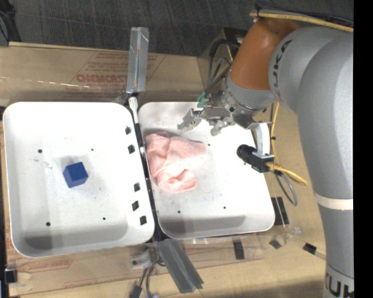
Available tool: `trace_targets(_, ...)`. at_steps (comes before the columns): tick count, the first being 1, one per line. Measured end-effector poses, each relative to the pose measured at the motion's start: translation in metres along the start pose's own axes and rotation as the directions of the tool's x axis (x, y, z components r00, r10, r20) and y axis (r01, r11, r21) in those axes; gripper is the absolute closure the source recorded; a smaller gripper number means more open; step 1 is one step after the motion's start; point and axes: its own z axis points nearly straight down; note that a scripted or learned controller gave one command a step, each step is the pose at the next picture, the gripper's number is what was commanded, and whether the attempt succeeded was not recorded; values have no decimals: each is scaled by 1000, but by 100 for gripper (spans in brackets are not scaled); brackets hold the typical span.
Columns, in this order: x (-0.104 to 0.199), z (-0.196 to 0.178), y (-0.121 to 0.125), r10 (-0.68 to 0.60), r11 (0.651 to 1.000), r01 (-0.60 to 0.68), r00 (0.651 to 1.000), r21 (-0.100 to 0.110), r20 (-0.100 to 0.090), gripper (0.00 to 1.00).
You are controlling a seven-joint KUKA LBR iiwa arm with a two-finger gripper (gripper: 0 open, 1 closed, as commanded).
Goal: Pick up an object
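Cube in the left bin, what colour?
Blue cube, clearest in the camera view.

The pink cloth (171, 161) crowds the right bin's (248, 216) left side; bare floor lies rightward (the blue cube (76, 174) sits alone, left bin (25, 222)).

The scene was evenly and fairly brightly lit from above, so that the two white bins (68, 172) nearly washed out and showed little surface detail, while the dark floor at the top stayed dim. Soft grey shadows pooled along the near inner walls of both bins, a small shadow sat just beside the blue cube (76, 174), and the pink cloth (171, 162) showed gentle shading in its folds. The picture was slightly soft and grainy overall, with the big grey arm (317, 104) at the right catching a broad, pale sheen.
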Motion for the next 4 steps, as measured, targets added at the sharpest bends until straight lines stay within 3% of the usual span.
trace_targets(1,-15,111,11,-70,998,70,998,-3,2,0)
trace_targets(2,-56,111,-91,-83,997,83,997,-3,0,0)
trace_targets(3,-56,101,-90,-89,996,89,996,-3,1,100)
trace_targets(4,-12,23,-61,99,995,-99,995,-3,0,100)
